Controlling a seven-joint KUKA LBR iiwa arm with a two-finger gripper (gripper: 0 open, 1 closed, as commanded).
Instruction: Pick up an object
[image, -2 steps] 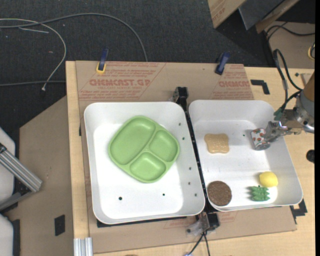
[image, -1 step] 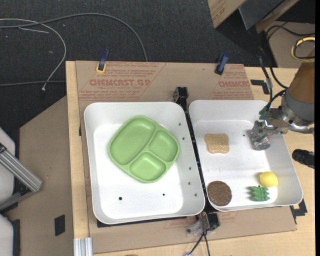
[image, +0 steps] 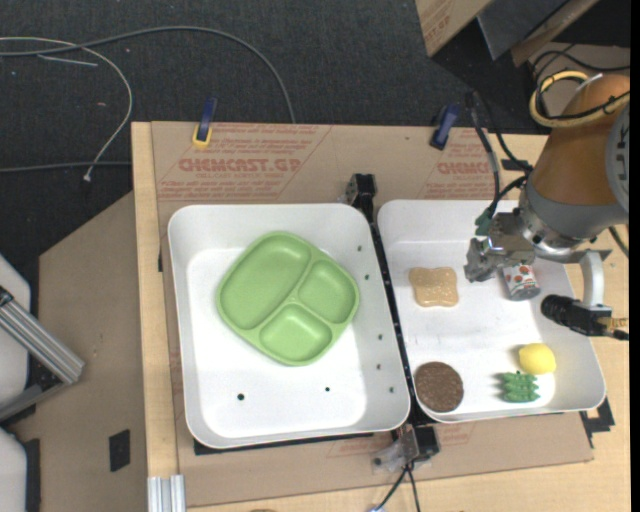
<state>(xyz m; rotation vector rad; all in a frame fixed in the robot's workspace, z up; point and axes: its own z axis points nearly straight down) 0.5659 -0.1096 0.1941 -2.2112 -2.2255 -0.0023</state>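
I see the pincer (image: 492, 258) low over the far part of the right bin (image: 470, 325), but I cannot tell how it is set. A small can (image: 520, 280) sits just right of it, a tan bread slice (image: 436, 287) just left. Nearer lie a yellow lemon (image: 537, 359), a green leafy toy (image: 518, 388) and a brown disc (image: 438, 385). The left bin (image: 200, 380) holds a green divided plate (image: 288, 297).

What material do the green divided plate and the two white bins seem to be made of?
Green three-compartment plate: probably moulded plastic, matt, judging by its even colour and soft rounded ridges. Shallow white bins, left and right: probably smooth plastic, with rounded corners and faint sheen.
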